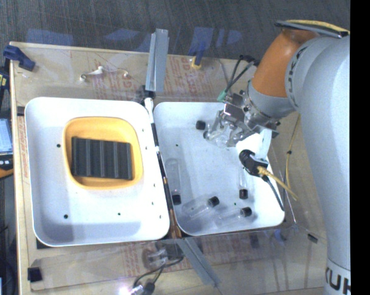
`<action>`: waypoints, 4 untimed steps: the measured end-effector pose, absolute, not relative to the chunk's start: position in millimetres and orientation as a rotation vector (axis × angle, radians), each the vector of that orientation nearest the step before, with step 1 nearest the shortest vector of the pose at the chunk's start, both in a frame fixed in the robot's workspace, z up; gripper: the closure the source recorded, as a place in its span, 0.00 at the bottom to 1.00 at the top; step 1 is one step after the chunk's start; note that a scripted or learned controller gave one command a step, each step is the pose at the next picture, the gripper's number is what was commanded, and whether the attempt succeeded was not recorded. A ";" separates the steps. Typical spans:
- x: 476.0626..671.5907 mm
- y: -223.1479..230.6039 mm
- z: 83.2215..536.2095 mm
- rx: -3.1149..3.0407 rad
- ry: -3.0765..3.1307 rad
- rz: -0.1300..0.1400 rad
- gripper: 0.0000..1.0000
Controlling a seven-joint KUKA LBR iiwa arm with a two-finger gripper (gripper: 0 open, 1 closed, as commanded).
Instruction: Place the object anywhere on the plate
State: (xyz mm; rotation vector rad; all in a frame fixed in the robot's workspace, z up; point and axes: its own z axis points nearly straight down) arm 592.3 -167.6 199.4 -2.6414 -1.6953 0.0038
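A yellow plate [102,125] with rounded corners lies in the left bin [43,214], and a dark ridged block [102,158] rests on its middle. My gripper [225,133] hangs over the upper part of the right bin [191,158], far from the plate. A small black-capped piece [200,125] sits just left of the gripper. Several clear vials with black caps lie near the right bin's front: one [204,205], another [239,214], and a third [243,188] upright by the right wall. A clear tube [173,176] lies along that bin's left wall.
The grey arm with its orange band [277,66] comes in from the right above the right bin's far corner. A black and yellow cable [262,168] dangles under the wrist. A metal divider [155,57] stands between the bins at the back.
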 end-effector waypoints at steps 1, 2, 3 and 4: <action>589.5 -119.2 212.0 -2.398 -2.021 0.005 1.00; 585.6 -71.2 191.0 -2.218 -2.220 0.005 1.00; 615.7 -24.1 195.5 -2.122 -2.315 0.002 1.00; 615.7 -24.4 195.6 -2.123 -2.315 0.002 0.00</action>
